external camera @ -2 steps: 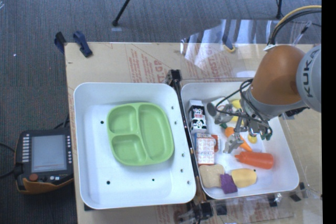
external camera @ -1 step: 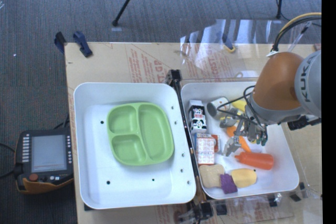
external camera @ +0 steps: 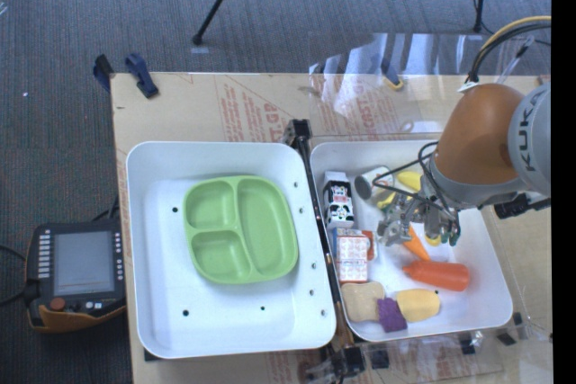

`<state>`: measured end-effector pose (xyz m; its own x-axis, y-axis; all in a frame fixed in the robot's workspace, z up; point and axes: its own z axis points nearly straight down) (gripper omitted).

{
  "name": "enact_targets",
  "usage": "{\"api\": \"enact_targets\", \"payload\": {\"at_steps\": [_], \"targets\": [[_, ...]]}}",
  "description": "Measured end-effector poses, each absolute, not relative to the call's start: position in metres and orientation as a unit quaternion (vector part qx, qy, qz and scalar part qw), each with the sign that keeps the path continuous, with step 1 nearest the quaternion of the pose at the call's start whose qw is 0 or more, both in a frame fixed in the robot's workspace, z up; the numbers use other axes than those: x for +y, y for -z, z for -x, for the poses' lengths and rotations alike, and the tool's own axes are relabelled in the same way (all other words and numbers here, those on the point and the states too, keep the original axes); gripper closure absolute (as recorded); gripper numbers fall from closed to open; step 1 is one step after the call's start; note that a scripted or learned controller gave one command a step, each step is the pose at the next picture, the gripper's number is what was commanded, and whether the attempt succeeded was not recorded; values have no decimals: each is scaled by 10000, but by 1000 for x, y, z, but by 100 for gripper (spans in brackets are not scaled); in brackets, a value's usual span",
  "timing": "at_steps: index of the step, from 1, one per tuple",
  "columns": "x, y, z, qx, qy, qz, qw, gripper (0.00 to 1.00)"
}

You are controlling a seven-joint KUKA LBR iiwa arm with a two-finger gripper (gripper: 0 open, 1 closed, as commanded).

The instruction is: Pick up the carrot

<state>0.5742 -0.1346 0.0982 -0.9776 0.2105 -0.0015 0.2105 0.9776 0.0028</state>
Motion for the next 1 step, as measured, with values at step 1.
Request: {"api": "enact_targets", "payload": {"at_steps": [1], "targets": [[-124, -160, -579, 9567, -5, -2909, 24, 100]]}}
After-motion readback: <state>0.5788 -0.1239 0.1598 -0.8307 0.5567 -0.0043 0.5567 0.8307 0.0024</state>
